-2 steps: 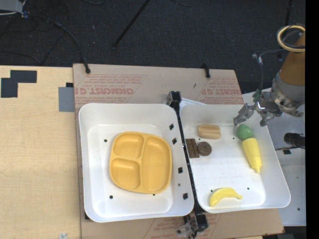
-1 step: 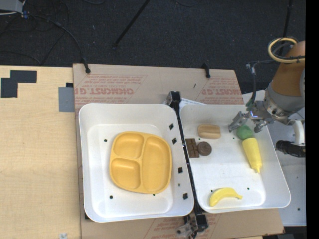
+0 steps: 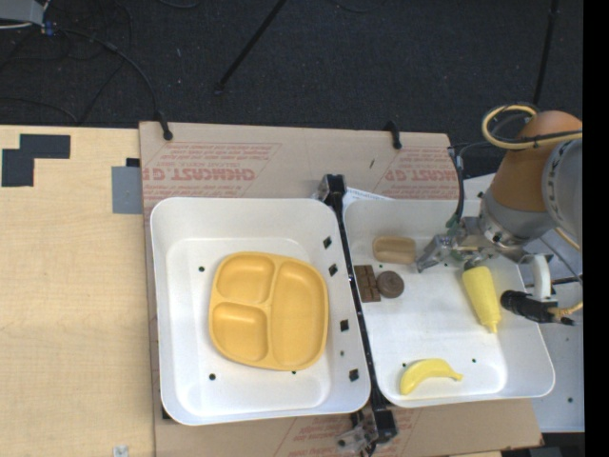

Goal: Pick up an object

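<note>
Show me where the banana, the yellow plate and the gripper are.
banana [image 3: 429, 374], camera view, middle of its curved body.
yellow plate [image 3: 269, 309], camera view, ridge between its compartments.
gripper [image 3: 430, 255], camera view, between its fingertips.

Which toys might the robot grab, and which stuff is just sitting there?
Might grab, right bin: banana, corn, bread, brown disc, brown block.

Just sitting: yellow plate in left bin, cardboard.

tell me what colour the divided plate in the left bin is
Yellow plate, seen in the camera view.
</note>
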